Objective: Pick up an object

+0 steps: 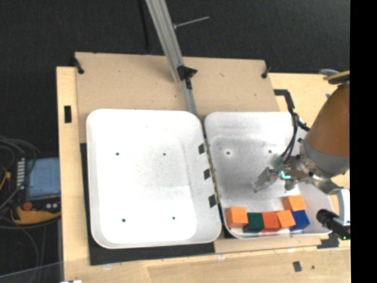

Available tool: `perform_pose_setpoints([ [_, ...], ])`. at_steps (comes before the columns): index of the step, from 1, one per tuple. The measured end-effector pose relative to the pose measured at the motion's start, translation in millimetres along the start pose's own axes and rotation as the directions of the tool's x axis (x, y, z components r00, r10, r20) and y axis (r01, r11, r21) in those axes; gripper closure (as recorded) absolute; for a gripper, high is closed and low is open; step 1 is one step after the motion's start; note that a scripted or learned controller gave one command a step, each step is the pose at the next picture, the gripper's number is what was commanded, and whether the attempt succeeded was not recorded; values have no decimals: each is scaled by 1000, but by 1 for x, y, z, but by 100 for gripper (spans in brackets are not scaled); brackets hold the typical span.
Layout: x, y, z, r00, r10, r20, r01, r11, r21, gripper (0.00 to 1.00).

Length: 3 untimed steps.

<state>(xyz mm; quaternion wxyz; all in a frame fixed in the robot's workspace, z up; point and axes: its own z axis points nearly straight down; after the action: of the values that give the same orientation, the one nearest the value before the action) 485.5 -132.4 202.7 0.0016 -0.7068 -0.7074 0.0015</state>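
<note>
The tool (266,180) hangs over the middle of the right bin (247,128); whether it is released or clenched cannot be told. The blocks lie toward the bin's near edge, the orange block (238,216) nearest, slightly left of the tool on the desk (177,69)

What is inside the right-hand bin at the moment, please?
The right bin holds blocks along its near edge: an orange block, a green block, more orange ones and a blue block. The gripper hangs above the floor; the arm covers the bin's right side.
</note>
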Motion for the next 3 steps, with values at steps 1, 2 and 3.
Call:
perform_pose_setpoints([
  [1,1,1,-2,1000,3,-1,-3,1000,-6,0],
  [2,-4,1,61,1000,3,1,-3,1000,1,0],
  [3,-6,2,105,1000,3,2,-3,1000,-7,0],
])
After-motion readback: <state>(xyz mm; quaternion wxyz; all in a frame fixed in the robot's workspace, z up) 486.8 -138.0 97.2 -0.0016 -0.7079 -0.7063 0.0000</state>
